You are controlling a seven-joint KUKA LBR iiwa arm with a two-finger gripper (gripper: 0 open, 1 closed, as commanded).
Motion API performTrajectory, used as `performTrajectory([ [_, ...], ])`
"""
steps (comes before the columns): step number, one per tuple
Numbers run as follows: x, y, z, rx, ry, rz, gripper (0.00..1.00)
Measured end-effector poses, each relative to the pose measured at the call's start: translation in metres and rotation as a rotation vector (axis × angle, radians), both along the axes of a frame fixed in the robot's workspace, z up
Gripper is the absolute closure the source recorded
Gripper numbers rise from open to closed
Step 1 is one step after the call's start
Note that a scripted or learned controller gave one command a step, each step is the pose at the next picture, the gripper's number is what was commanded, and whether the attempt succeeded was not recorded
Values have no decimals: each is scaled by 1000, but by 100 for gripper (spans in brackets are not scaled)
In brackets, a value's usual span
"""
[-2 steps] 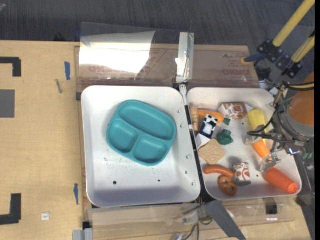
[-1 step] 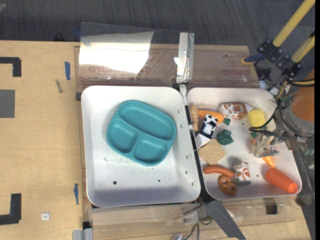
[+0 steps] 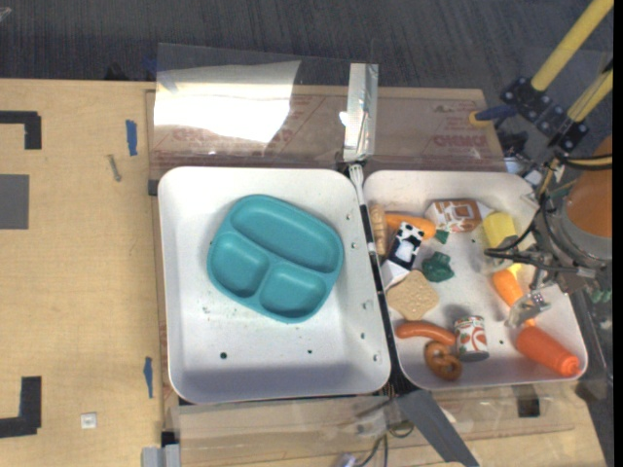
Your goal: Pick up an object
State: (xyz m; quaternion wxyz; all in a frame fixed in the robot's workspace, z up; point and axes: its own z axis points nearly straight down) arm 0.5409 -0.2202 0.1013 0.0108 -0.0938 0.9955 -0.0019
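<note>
The likeliest target, an orange toy carrot point(image 3: 548, 349), is seen lying in the near right corner of the right bin point(image 3: 569, 382), probably where it settled among loose clutter. Just above it, the gripper point(image 3: 531, 305) is poised low over the bin floor beside a small orange piece point(image 3: 507, 284); whether its fingers are parted or closed cannot be told. A cracker point(image 3: 414, 296), a pretzel point(image 3: 443, 360) and a yellow block point(image 3: 498, 228) are scattered nearby. A teal divided plate point(image 3: 275, 256) is kept apart in the left bin point(image 3: 185, 290).
</note>
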Motion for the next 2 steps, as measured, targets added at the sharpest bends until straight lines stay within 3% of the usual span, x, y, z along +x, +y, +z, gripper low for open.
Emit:
performTrajectory([
  [1, -20, -1, -13, 5, 11, -160, 0],
  [2, -16, -1, 1, 2, -2, -160, 100],
])
